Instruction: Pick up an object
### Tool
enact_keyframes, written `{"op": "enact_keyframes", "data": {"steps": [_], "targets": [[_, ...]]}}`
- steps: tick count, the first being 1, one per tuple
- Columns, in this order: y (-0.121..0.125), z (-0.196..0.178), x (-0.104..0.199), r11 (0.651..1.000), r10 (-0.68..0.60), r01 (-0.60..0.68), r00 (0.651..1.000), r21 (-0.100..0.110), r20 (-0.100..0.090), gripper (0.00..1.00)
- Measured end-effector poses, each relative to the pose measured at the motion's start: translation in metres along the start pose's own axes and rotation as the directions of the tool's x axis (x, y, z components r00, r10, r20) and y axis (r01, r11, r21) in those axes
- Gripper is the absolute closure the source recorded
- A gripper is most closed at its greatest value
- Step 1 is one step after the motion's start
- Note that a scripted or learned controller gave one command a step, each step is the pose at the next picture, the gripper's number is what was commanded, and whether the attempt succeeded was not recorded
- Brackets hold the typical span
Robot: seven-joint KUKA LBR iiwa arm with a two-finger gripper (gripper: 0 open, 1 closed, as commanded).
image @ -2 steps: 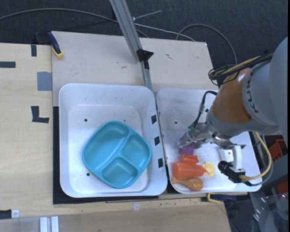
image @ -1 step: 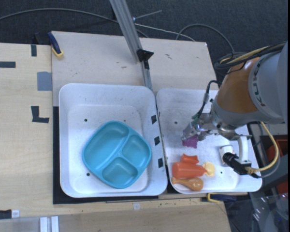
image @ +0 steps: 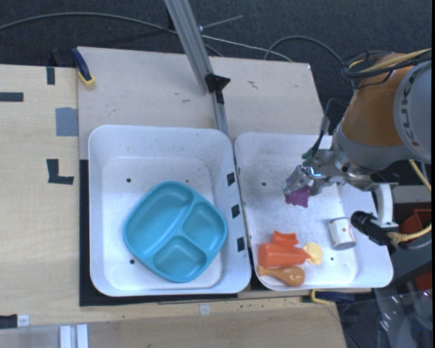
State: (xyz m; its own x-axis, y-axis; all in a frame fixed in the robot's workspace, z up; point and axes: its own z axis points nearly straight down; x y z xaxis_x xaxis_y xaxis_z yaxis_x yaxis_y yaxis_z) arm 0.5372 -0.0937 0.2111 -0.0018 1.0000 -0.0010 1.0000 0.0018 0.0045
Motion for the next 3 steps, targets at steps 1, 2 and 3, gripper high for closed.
{"op": "enact_keyframes", "data": {"steps": [1, 2, 3], "targets": [[0.001, -0.053, 0.000, 1.000, 0.000, 0.000, 1.000, 0.000, 0.000, 1.00], [0.029, -0.038, 0.047, 1.000, -0.004, 0.004, 1.000, 0.006, -0.002, 1.00], [0.050, -0.036, 0.107, 1.000, -0.006, 0.006, 1.000, 0.005, -0.002, 1.00]]}}
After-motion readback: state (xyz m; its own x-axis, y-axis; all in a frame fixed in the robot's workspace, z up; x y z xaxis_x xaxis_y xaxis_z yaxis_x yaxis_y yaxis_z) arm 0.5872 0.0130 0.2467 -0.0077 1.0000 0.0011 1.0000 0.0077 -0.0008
